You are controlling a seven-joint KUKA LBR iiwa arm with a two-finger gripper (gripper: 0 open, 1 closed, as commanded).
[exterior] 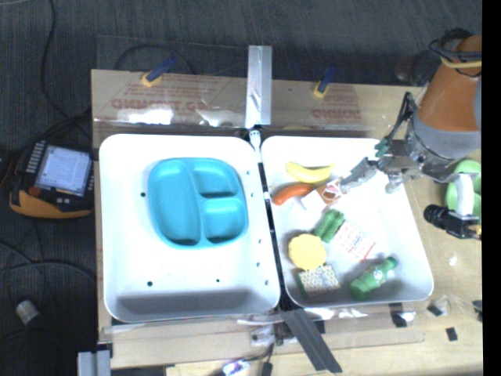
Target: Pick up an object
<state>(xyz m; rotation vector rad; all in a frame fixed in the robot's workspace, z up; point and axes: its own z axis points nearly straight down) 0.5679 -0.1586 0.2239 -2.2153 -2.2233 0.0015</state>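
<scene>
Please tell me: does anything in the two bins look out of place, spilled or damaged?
Nothing stands out. The right bin holds loose toy items lying at random angles, such as a banana and a green bottle on its side, normal for a picking bin. The blue tray sits flat in the left bin.

The grey arm with its orange band [454, 92] is cut off by the frame's right edge, beside the right white bin [407, 233]; its gripper's [356, 175] finger state is unreadable.
</scene>
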